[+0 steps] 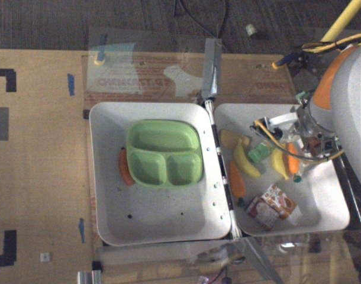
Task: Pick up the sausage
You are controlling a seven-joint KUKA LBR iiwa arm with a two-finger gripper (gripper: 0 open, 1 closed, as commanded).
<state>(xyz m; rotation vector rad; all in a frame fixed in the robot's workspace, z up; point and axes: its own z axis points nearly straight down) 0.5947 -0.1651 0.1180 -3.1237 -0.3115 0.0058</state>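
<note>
I see the gripper [303, 145] low over the right bin [334, 218], near its far right part, wrapped in yellow and black cabling. I cannot tell whether the claw is released or clenched.

The sausage [293, 160] is a short, orange, round-ended piece that lies lengthwise away from the camera. It sits in the right bin directly at the gripper's near side, just beside a banana [279, 164] on its left. I cannot tell whether the claw is touching it.

Further left in the same bin are a green block [259, 153], a second banana [245, 161], a longer orange piece [237, 180] and a printed carton [272, 206].

The left bin [109, 218] holds a green divided plate [164, 153], with a reddish-orange piece [125, 167] against the plate's left edge.
</note>
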